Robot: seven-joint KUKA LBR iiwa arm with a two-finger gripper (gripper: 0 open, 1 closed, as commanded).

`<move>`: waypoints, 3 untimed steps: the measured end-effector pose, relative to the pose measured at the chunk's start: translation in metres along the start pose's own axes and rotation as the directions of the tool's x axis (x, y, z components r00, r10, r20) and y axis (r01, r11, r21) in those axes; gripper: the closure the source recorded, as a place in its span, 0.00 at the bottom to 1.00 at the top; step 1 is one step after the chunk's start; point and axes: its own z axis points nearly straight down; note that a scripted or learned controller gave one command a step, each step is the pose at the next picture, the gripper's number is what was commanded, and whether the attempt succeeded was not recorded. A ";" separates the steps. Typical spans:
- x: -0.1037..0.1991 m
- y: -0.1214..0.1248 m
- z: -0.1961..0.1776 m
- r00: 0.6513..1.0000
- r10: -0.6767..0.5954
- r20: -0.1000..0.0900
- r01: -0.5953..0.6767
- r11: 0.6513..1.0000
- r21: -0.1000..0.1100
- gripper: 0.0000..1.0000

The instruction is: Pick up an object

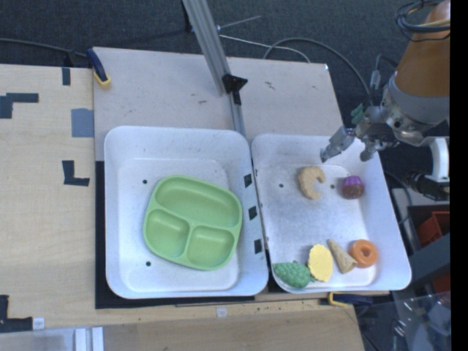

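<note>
The right bin (281, 218) holds several toy foods: a tan curved pastry (312, 181), a purple round piece (352, 187), a green bunch (292, 273), a yellow piece (319, 262), a tan cone (340, 255) and an orange ring (363, 253). My gripper (352, 145) hangs over the bin's far right corner, above and behind the pastry and the purple piece. Its two grey fingers stand apart with nothing between them.
The left bin (121, 196) carries a green divided tray (193, 222). A metal pole (210, 35) slants down to the seam between the bins. A yellow-and-blue clamp (98, 67) sits at the bench's far left corner. Cables run behind the bins.
</note>
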 end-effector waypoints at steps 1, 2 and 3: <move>0.000 0.000 0.000 1.000 0.000 0.000 0.000 1.000 0.000 0.00; 0.000 0.008 0.048 1.000 0.001 0.001 -0.001 1.000 0.004 0.00; 0.007 0.003 0.110 1.000 0.001 -0.001 -0.001 1.000 0.007 0.00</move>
